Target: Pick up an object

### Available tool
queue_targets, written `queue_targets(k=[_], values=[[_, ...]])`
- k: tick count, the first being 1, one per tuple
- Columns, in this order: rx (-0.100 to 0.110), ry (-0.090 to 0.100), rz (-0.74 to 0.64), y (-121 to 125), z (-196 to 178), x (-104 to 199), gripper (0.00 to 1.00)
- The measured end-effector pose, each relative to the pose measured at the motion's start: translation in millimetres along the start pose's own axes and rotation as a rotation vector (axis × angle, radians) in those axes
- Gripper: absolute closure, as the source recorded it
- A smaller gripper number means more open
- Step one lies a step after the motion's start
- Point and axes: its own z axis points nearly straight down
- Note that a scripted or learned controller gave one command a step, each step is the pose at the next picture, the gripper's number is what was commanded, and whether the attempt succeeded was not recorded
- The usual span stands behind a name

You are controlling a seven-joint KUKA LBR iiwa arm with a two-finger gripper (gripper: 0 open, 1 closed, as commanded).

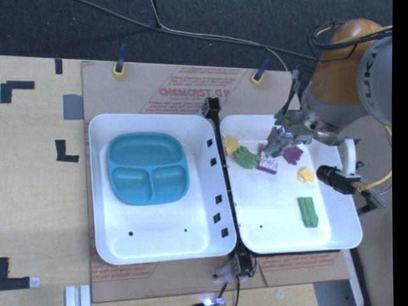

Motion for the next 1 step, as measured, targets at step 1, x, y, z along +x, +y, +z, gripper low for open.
queue_targets(k=[1], values=[[0.002,0.0,-0.001,-2.1,14.7,58.3,1.0]])
